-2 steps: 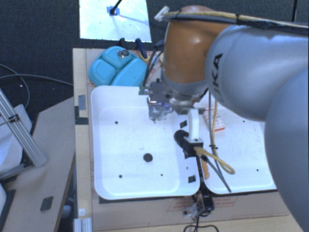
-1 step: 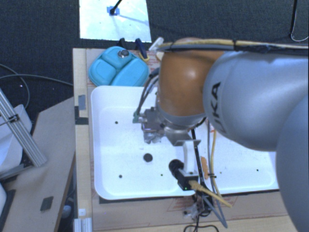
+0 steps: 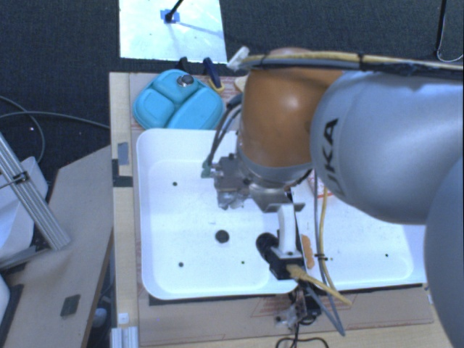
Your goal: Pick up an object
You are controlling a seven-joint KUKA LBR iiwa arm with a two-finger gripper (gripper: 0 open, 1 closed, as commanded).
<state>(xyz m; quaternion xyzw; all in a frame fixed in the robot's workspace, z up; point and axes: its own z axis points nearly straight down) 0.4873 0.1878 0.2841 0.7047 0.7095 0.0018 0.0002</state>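
Camera view, single entry.

Item 1: my arm (image 3: 377, 122), grey with an orange band, enters from the right and covers much of the middle and right of the white bin (image 3: 167, 194).

Item 2: my gripper (image 3: 232, 193), a metal assembly under the orange band, sits over the middle of the bin floor. Whether it is wide or narrow I cannot tell. I see nothing held in it.

Item 3: small dark round object (image 3: 222, 235), lying on the bin floor, just in front of my gripper and apart from it.

Item 4: blue moulded item (image 3: 177, 101), lumpy, with a grey knob on top, at the far left rim of the bin. Whether it rests on the rim or behind it I cannot tell.

Item 5: yellow cable (image 3: 322, 223), running down beside my wrist toward the near edge of the worktop (image 3: 125, 216).

Item 6: white sheet (image 3: 145, 20), flat on the dark floor beyond the worktop.
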